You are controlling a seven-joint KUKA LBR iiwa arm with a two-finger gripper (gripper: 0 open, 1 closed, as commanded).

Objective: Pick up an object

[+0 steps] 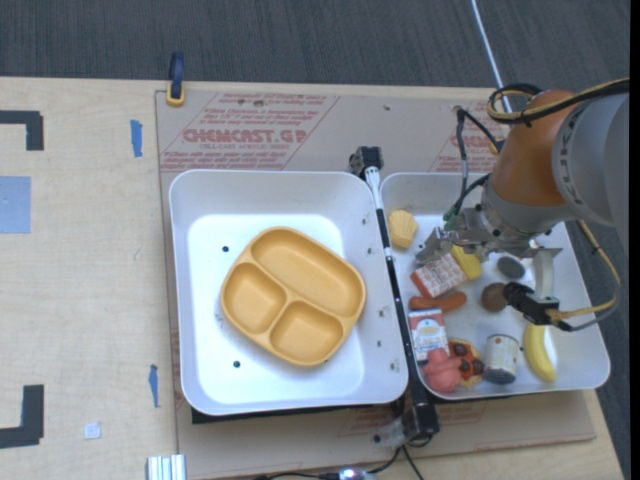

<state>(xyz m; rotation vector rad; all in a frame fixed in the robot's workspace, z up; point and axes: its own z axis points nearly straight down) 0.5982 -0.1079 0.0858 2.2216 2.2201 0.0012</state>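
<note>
Pale wooden bench point(80, 298) fills my camera view, with a printed cardboard sheet point(250, 128) laid over its middle and dark carpet point(300, 18) beyond the far edge. On the cardboard sit two shallow white bins side by side. I see the left bin point(200, 268), the larger one in view, holding a yellow three-compartment plate point(292, 296) that lies flat near its centre. Just to the right, touching along a shared edge, is the right bin point(590, 363), crowded with small toy foods. From the right side my grey arm point(600, 158) reaches in, its orange band point(525, 158) above the wrist, and its gripper point(462, 240) is down over the upper middle of the right bin; I cannot tell how its fingers stand. Directly beside the gripper lie a yellow block point(467, 265) and a small brown-and-white packet point(433, 274). A pale yellow lemon-like piece point(402, 229) sits by the bin's upper left wall. A banana point(540, 353) lies near the right wall, with a small tin can point(501, 358) next to it. A red-and-white carton point(427, 330), a reddish sausage point(450, 301) and a pink-red toy point(445, 370) sit toward the near left
</note>
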